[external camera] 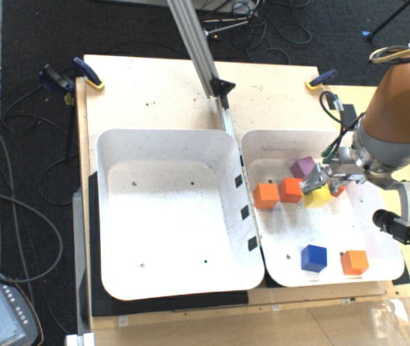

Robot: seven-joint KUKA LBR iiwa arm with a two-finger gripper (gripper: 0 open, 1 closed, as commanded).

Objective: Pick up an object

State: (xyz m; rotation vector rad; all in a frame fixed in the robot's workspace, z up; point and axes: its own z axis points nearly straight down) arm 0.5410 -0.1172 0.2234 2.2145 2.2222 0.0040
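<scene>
The right bin (377,272) holds several blocks. Two orange blocks (266,194) (290,190) sit side by side near its middle, with a purple block (304,167) behind them. A yellow block (318,195) lies just right of the orange pair, and a red piece (339,188) peeks out beside it. My gripper (320,182) hangs low right over the yellow block, between it and the purple block. Near the front edge rest a blue block (314,258) and another orange block (354,262).
The left bin (118,265) stands beside the right one, a divider wall between them. A metal pole (194,38) slants up from behind the bins. Clamps sit at the bench's back corners. Cables run along the arm at the right.
</scene>
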